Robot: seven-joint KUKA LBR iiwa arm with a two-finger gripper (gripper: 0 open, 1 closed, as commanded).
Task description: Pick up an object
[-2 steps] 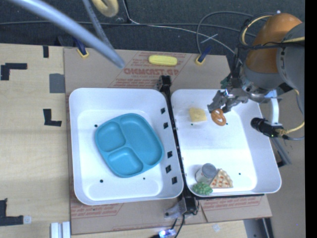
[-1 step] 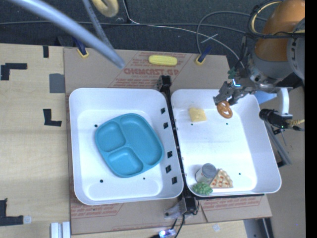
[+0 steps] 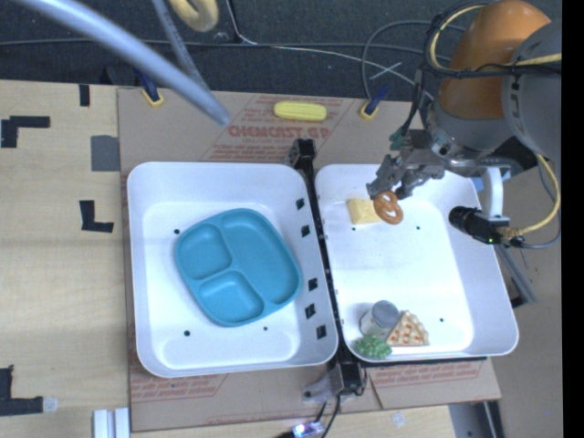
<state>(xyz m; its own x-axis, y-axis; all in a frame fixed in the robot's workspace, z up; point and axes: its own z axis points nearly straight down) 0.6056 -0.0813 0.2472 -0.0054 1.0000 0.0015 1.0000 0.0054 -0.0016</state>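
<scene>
Brown pretzel [image 3: 389,208] sits pinched between the claw [image 3: 387,192] fingertips, over the right bin [image 3: 474,272]

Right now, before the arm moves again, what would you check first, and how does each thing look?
1. Pretzel between the fingers: ok, it appears gripped.
2. Pretzel lifted off the right bin: cannot tell.
3. Yellow block free of the pretzel: cannot tell, they sit close.
4. Pizza slice, can and green piece away from the arm: ok.
5. Blue tray in the left bin: ok.

a blue divided plate [image 3: 238,265] lies in the left bin [image 3: 146,199] (yellow banana [image 3: 300,111] behind).
</scene>
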